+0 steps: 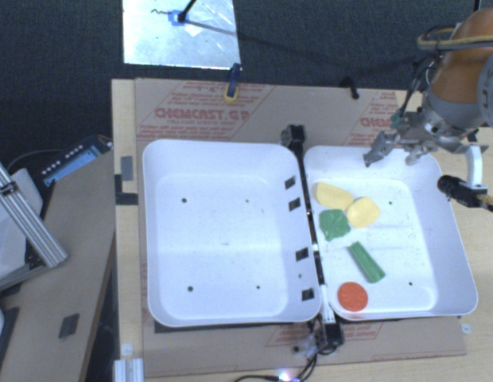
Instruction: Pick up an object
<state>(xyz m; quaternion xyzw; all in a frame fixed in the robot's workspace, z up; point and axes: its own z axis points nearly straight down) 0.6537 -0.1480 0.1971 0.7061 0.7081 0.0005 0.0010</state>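
The counter [71, 237] runs pale and wood-toned across the frame. On it, at the centre, lies a brown cardboard sheet [254, 106] with red printing. Two shallow white bins sit side by side on that sheet: the left bin [223, 229] in the middle of the frame, the right bin [445, 237] toward the right edge, their inner rims touching along a line of black clips [298, 229].

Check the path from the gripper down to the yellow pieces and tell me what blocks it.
Nothing visible blocks it. The gripper hangs open over the right bin's far rim, and the yellow pieces lie uncovered on the floor below, touching the green piece.
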